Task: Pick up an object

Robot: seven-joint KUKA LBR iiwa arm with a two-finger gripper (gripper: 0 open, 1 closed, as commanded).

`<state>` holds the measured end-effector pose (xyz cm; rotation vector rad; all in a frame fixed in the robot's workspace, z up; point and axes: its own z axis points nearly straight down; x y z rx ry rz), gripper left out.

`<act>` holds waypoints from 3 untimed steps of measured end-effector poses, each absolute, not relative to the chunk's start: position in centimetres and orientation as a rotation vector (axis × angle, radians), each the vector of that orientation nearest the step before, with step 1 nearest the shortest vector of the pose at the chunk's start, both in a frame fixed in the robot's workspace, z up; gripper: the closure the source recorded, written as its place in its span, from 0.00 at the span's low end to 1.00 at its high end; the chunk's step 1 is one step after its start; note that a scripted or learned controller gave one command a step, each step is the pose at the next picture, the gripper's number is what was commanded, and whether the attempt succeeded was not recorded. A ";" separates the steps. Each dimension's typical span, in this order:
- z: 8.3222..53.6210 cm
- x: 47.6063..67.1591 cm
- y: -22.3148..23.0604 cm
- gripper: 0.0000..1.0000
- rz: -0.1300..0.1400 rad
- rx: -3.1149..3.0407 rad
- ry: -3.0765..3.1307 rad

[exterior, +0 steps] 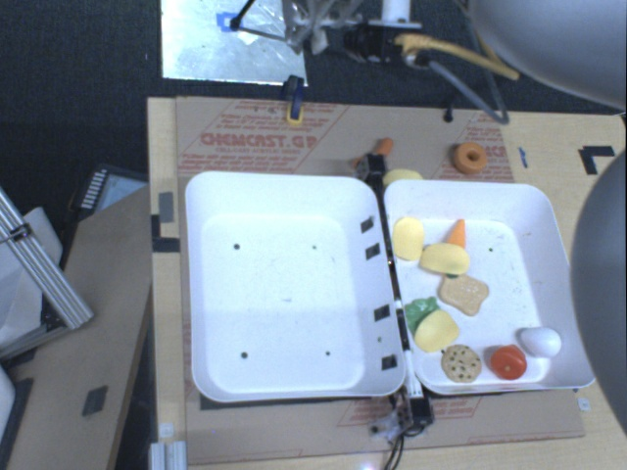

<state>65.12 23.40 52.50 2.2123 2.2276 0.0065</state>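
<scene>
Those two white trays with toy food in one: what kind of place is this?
Probably a robotics lab test bench. Two shallow white bins sit on cardboard, the right one holding toy food like a cookie and a tomato, with grey robot arm parts overhead.

Even overhead light, glare on 2 white bins [549,209], soft blur, dim dark floor [69,57]

Two white bins [284,189] sit side by side. The right bin [544,213] holds eight toy foods: three yellow pieces [444,258], one carrot [457,232], one cracker [463,294], one green piece [421,310], one cookie [459,363], one tomato [507,361], plus one white egg [540,341]. One doughnut [470,158] lies on the bench.
</scene>
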 end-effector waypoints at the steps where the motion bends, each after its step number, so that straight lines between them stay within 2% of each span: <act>1: 53.6 65.1 11.9 1.00 0.000 2.229 2.208; 2: 53.6 63.3 2.4 1.00 0.000 2.228 2.210; 3: 53.5 62.4 -5.9 1.00 -0.001 2.227 2.211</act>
